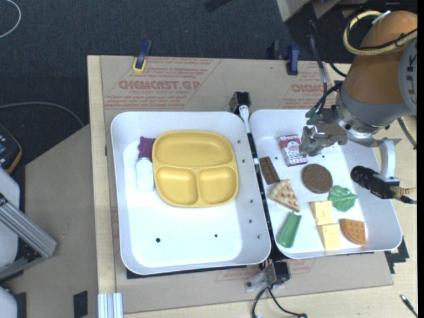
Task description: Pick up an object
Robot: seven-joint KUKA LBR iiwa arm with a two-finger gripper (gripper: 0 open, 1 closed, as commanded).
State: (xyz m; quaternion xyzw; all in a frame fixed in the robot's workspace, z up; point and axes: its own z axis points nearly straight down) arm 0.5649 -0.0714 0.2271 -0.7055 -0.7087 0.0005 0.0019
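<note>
Clutter is confined to the right bin (391,234). The gripper (311,144) is hung low beside the small pink packet (290,149), likely the chosen target; whether it is spread or closed cannot be told. Nothing is seen held.

Yellow divided tray (195,167) in white left bin (132,240), beside small white bottle (144,174) with purple top. White right bin (391,227): brown round cookie (317,178), green leaf (342,197), green pepper (289,230), yellow cheese block (324,222), orange-brown waffle (353,231), tan pizza slice (285,195) with red dots, dark brown bar (268,169), pink-and-white packet (291,149).
</note>
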